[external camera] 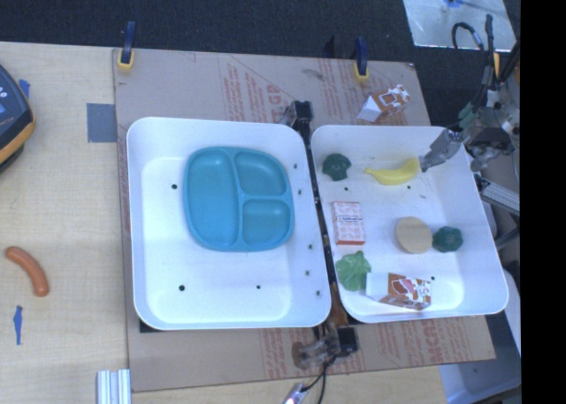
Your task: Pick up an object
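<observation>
The right bin (478, 217) holds several small items: a yellow banana (393, 172), a dark green broccoli piece (336, 166), a red and white carton (348, 222), a tan round bun (413, 235), a dark green lump (447, 239), a light green leaf (354, 270) and a brown and white packet (409, 290). My gripper (439, 151) reaches in from the right at the bin's upper right. Its tip hangs just right of the banana's end, and nothing is seen held in it.
The left bin (159, 296) carries a blue divided plate (239, 197). A small brown carton (385, 103) lies on the cardboard behind the right bin. A sausage (28, 270) rests on the bench at the far left, near a dark device (9, 115).
</observation>
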Robot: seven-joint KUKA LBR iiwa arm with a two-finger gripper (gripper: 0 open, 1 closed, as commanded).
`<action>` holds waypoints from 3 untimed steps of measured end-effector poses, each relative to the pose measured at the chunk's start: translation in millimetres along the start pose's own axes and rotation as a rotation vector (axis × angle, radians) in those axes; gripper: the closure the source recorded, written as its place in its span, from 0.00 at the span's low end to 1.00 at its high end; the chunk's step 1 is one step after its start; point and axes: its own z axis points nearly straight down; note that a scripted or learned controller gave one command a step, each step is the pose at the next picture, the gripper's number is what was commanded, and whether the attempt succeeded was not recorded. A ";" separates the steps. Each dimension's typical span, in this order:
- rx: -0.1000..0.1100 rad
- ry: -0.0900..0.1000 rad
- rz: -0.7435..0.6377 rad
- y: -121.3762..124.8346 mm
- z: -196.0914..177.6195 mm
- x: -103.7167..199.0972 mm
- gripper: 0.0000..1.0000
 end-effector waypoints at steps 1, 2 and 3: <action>0.002 0.000 0.001 -44.0 102.6 31.5 0.00; 0.001 0.000 0.000 -34.4 168.2 -2.2 0.00; 0.002 -0.002 -0.004 -34.4 157.7 -3.2 1.00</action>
